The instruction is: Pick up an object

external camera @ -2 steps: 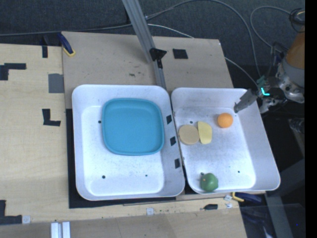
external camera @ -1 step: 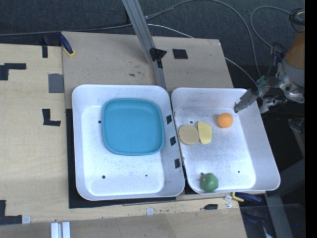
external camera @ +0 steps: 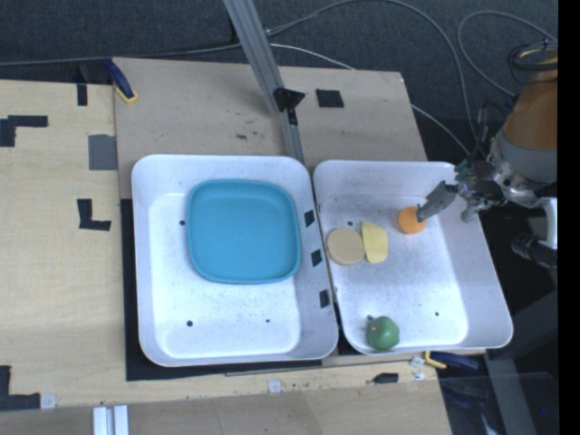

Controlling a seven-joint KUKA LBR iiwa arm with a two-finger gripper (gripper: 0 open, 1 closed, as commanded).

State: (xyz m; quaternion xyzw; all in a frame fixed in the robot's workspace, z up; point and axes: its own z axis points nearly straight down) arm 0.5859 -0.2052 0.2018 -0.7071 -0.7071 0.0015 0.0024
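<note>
My gripper (external camera: 446, 212) hangs over the right bin (external camera: 471, 270) near its far right side. Its fingers are spread, with nothing between them. The left fingertip (external camera: 426, 210) sits just beside a small orange ball (external camera: 410, 222), at its upper right edge. A tan round piece (external camera: 344, 246) and a yellow piece (external camera: 375, 243) lie touching each other in the middle of that bin. A green round fruit (external camera: 382, 333) rests near the bin's front rim.
The left bin (external camera: 159, 270) holds a large blue square plate (external camera: 243, 230). A slanted metal pole (external camera: 267, 62) rises from the gap between the bins at the back. Cables trail over the dark floor behind the arm.
</note>
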